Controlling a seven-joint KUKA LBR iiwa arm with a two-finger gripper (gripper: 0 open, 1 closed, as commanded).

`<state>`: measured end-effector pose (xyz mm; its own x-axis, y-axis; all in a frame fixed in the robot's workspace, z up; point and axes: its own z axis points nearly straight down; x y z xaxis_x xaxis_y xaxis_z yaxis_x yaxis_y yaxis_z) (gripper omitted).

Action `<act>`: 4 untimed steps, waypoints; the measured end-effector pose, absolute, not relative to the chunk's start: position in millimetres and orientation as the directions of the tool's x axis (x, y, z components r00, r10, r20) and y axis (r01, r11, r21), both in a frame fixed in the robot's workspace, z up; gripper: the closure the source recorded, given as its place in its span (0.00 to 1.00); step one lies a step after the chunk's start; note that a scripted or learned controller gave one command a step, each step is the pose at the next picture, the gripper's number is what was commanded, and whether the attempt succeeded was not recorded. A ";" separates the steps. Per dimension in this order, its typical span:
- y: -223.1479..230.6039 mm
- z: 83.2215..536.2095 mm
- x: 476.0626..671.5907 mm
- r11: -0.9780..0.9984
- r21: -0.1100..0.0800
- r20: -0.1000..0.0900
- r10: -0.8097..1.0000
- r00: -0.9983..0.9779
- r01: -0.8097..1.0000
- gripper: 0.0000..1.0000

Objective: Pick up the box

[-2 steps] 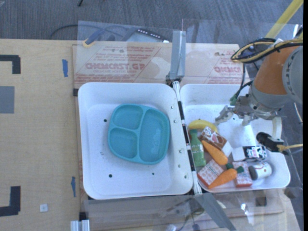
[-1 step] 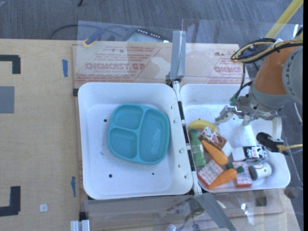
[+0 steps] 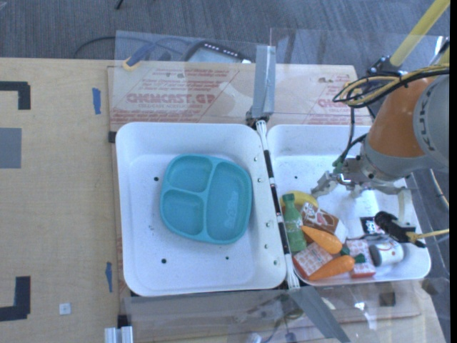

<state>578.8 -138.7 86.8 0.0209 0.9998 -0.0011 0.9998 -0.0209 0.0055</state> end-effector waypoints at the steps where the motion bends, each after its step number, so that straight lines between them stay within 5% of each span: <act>1: -147.7 84.9 655.8 -0.205 0.002 -0.001 0.979 0.205 0.979 0.00; 2: -96.0 85.1 666.5 -0.356 -0.002 -0.002 0.934 0.356 0.934 0.00; 3: -94.4 96.6 668.7 -0.353 0.004 -0.001 0.936 0.353 0.936 1.00; 4: -36.8 184.7 661.3 -0.397 0.001 0.000 0.918 0.397 0.918 1.00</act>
